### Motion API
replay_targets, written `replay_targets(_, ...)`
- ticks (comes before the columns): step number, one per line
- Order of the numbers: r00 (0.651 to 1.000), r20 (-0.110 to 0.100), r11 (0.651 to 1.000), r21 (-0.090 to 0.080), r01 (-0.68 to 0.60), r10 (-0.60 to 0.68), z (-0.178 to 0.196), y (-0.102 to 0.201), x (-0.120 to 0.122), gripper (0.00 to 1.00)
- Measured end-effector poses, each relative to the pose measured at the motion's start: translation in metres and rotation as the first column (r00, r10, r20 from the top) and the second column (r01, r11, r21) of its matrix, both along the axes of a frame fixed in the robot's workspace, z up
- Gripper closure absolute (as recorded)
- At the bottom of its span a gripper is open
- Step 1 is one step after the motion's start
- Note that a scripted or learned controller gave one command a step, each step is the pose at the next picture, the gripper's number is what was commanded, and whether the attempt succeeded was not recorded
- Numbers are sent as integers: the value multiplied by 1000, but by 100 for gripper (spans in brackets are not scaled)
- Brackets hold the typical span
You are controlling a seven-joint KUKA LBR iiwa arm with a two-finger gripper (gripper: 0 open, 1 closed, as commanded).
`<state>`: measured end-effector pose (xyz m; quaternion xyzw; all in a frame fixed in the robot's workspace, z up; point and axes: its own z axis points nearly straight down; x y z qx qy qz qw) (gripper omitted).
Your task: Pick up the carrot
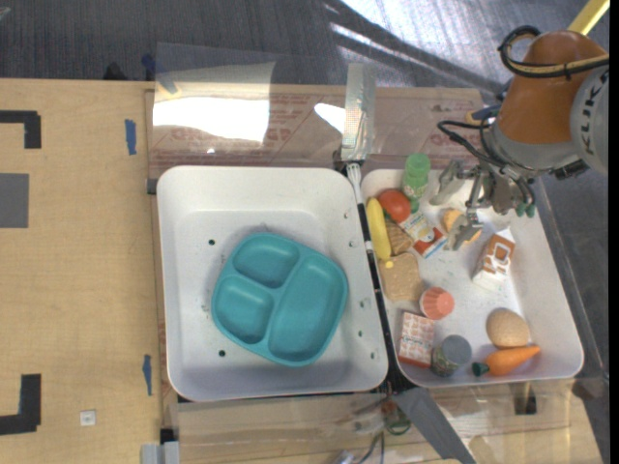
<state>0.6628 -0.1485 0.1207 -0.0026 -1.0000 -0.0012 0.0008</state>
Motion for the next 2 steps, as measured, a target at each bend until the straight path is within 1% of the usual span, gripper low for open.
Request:
replay_targets(1, 993, 2, 993, -2, 121, -121, -32, -7, 3, 0)
replay_targets(2, 940, 3, 940, -2, 342, -342, -32, -58, -2, 0)
